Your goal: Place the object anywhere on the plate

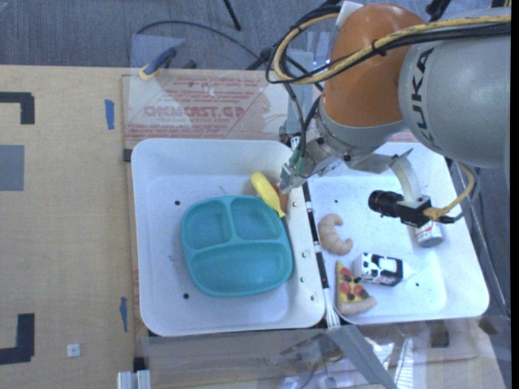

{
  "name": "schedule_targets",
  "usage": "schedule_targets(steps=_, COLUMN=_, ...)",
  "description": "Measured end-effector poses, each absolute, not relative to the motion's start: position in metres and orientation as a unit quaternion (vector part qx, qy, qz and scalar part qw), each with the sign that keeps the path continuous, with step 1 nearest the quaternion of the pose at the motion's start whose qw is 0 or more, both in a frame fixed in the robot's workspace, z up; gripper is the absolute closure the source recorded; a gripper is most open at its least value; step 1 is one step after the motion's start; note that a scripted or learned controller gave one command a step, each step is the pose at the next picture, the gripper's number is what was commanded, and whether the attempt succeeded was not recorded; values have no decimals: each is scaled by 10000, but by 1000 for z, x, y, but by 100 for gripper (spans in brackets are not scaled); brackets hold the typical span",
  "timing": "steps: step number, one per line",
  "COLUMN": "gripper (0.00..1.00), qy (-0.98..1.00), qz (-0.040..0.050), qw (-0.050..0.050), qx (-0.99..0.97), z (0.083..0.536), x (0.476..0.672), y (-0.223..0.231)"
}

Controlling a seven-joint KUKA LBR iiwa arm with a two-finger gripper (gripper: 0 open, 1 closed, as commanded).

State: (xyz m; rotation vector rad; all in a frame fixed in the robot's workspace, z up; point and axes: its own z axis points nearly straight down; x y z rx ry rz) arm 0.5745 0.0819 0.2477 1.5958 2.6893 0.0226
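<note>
Teal plate (235,245) in left bin (154,168), yellow banana (265,191) at its one o'clock rim, gripper (290,177) touching it, finger state unclear.

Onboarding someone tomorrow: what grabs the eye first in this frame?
The big grey arm with its orange band fills the upper right, its gripper down at the divide between the two bins. Next, the teal divided plate in the left bin, with a yellow banana-like object at its upper right rim by the gripper. The right bin holds a croissant and a pizza slice.
</note>
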Motion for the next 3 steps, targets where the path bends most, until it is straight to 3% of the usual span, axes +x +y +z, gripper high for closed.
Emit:
schedule_targets(steps=1, gripper=0, qy=8600, qz=72, qw=72, qx=5103, z=248, x=575, y=82)
schedule_targets(steps=2, gripper=100, qy=8596, qz=88, qw=89, qx=5109, z=258, x=576, y=81)
schedule_targets(steps=3, gripper=0, qy=8596, qz=87, qw=88, qx=5108, z=258, x=576, y=81)
